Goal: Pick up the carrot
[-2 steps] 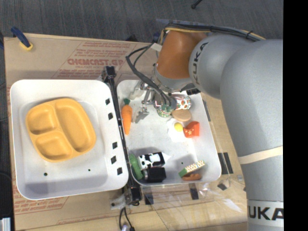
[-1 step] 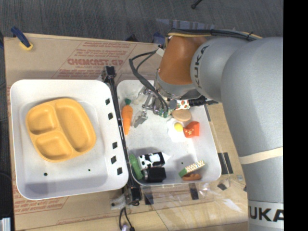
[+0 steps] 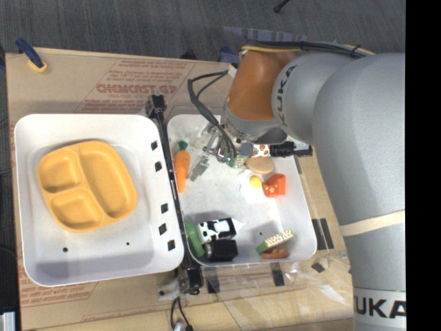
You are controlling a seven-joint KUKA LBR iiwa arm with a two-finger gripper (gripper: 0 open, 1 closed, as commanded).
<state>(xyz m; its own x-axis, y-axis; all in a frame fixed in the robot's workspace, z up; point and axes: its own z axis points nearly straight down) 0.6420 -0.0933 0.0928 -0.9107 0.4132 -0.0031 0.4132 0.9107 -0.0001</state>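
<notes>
Plate point(image 3: 86, 185), yellow and three-sectioned, sits in the left bin point(image 3: 41, 267). Carrot point(image 3: 181, 169) lies by the right bin's point(image 3: 303, 243) left wall, green top pointing away. Just right, the gripper point(image 3: 209, 152) hovers spread, grasping nothing.

Two white bins point(image 3: 89, 267); one yellow tray point(image 3: 86, 185); one carrot point(image 3: 181, 167); one red block point(image 3: 275, 185).
</notes>
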